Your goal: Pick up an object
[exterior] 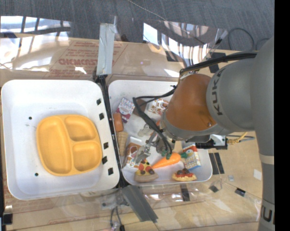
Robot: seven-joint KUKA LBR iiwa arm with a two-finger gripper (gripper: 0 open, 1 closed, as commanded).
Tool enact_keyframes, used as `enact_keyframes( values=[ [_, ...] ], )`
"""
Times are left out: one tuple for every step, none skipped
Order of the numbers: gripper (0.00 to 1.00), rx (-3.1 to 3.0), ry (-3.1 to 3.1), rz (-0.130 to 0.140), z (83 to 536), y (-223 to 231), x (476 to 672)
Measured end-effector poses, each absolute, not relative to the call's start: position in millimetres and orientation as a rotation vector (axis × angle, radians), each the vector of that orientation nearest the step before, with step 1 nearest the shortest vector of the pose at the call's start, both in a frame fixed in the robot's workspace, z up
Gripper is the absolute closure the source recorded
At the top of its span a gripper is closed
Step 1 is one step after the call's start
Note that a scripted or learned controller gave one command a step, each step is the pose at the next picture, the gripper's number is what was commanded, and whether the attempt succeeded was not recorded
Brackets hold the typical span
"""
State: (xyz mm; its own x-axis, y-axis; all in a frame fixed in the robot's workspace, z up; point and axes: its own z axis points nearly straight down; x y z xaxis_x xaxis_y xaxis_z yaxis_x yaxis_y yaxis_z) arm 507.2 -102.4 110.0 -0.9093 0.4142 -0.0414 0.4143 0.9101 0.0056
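The hand (154, 146), grip state unclear, hangs beside an orange carrot (167, 160) with green top.

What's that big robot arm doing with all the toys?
The robot arm is reaching down into the right bin, which is full of toy food. Its gripper is low among the toys, close to a toy carrot and a pizza slice. The yellow tray sits in the left bin.
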Motion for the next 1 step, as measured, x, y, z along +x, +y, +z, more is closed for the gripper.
enact_keyframes(
  values=[
    [0.00, 0.590, 3.054, -0.008, 109.4, -99.6, 515.3]
  ],
)
